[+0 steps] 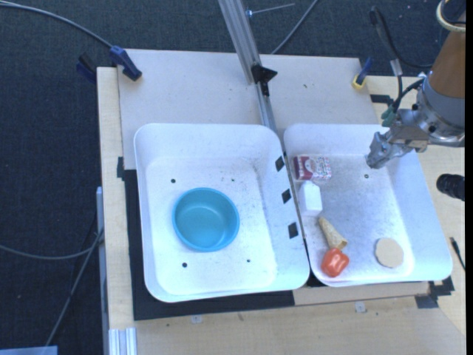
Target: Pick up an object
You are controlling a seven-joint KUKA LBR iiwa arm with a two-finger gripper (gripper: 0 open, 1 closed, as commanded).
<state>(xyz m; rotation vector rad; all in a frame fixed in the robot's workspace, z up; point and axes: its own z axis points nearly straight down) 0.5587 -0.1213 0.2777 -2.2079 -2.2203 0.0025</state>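
Pincer (377,157) high over the far right part of the right bin (414,198), at the end of the grey arm (443,87); nothing between its tips, though open or closed not to be told from this angle. Nearest candidate for the pick: the small carton with a red label (311,168), lying to the pincer's left at about the same depth in the bin, long axis across the bin. Just below the carton, a white block (312,197), upright in the view, long axis toward the near rim. Further toward the near rim, a tan cone (332,233) lying slantwise, its thick end just beside a red pepper-like toy (335,262). A round tan disc (389,253) almost straight below the pincer, near the front right corner. In the left bin (207,143), a blue bowl (206,219), well apart from the arm. Fingertips blurred and small; height above the bin floor hard to judge; carton label unreadable. All on the bench (192,87).
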